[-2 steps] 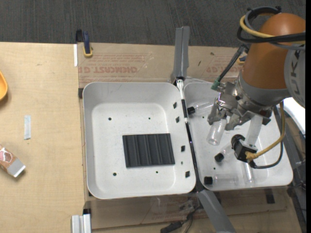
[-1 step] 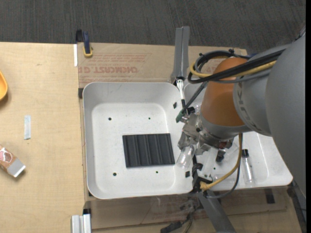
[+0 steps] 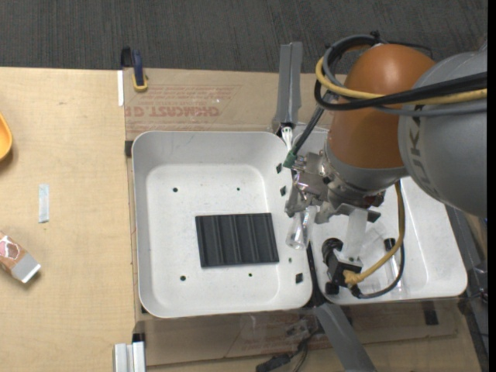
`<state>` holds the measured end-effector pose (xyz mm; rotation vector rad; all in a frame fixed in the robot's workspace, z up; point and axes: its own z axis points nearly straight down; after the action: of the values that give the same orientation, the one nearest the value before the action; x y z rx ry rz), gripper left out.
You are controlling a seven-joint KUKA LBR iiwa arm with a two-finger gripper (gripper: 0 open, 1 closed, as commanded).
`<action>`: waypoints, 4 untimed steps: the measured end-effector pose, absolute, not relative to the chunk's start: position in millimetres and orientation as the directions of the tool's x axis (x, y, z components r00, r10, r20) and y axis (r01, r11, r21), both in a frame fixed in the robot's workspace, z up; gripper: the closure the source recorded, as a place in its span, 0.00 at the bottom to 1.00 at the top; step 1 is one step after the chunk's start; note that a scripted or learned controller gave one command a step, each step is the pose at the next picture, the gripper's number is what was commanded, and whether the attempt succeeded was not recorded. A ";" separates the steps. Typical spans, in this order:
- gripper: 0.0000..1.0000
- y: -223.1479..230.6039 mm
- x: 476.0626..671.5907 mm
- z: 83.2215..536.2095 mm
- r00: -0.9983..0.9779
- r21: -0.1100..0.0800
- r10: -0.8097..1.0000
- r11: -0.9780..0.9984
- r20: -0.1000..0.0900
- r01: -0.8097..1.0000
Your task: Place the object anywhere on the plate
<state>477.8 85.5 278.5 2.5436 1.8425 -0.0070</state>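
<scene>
hanging over the seam between the 2 white bins, the gripper (image 3: 304, 225) sits low at the end of the grey arm (image 3: 442, 153), whose orange band (image 3: 384, 103) bulges just above and behind it. whether it is released or clenched cannot be told from this slant, and nothing can be made out in its grasp. just to the gripper's left, nearly under it, lies a dark ribbed rectangular plate (image 3: 236, 239), flat on the floor of the left bin (image 3: 155, 208). the right bin (image 3: 434, 262) lies beneath and behind the wrist, mostly covered by the arm. black and yellow cables (image 3: 364, 273) loop down on the near side of the gripper into that bin. far to the gripper's left, out on the tan bench (image 3: 62, 130), a small wrapped item (image 3: 15, 258) rests near the edge, with a pale strip (image 3: 43, 203) a little beyond it.
</scene>
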 end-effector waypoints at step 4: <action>1.00 128.5 477.8 282.9 0.196 -0.003 0.981 -0.196 -0.004 0.981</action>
<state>477.8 128.5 282.9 2.4293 1.9918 -0.0080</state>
